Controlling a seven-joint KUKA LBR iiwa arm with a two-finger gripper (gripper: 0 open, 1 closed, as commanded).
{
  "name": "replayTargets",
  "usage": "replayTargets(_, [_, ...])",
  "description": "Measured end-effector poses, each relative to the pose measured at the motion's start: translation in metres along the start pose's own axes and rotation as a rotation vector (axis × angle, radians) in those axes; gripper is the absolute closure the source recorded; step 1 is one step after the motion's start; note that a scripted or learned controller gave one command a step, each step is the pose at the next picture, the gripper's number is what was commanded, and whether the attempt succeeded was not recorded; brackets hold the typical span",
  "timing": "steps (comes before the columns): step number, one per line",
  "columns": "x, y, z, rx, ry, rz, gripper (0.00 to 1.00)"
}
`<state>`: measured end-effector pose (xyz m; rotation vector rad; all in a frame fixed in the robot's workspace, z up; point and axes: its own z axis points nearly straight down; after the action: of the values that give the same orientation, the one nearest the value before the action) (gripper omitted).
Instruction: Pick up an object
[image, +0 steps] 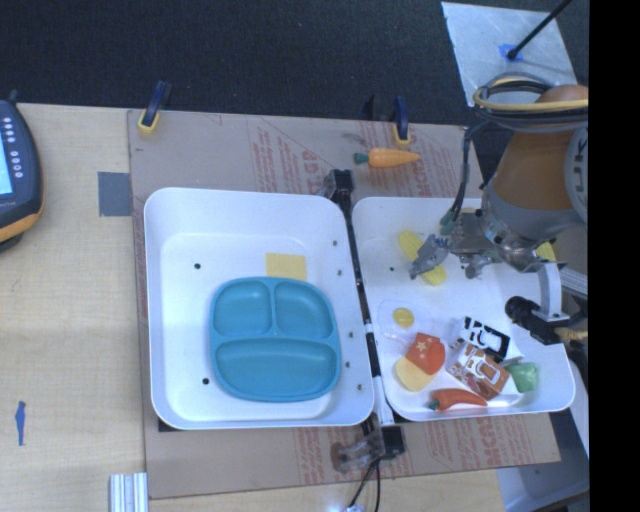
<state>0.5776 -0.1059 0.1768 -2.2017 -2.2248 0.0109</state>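
My gripper (451, 261) hangs low over the back of the right bin (380, 225), fingers spread apart and nothing between them. Its left finger (430, 257) is right beside a yellow toy piece (409, 242), with another bit of yellow (436, 277) just below that finger. Nearer the front of the same bin lie a small yellow ring (403, 318), a red pepper (427, 352), a yellow wedge (410, 376), a red chili (460, 401), a printed packet (480, 370) and a green toy (522, 376).
The left bin (160, 300) holds a blue divided plate (275, 338) and a yellow square (286, 266). An orange carrot (392, 157) lies on the cardboard behind the bins. A control pendant (15, 170) rests at the far left. Clamps (400, 118) grip the back edge.
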Motion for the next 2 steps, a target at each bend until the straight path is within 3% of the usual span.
replayTargets(1, [-0.014,0.056,0.089,-0.008,-0.005,0.002,0.0])
replayTargets(2, [-0.015,0.055,0.073,-0.01,-0.006,0.002,1.0])
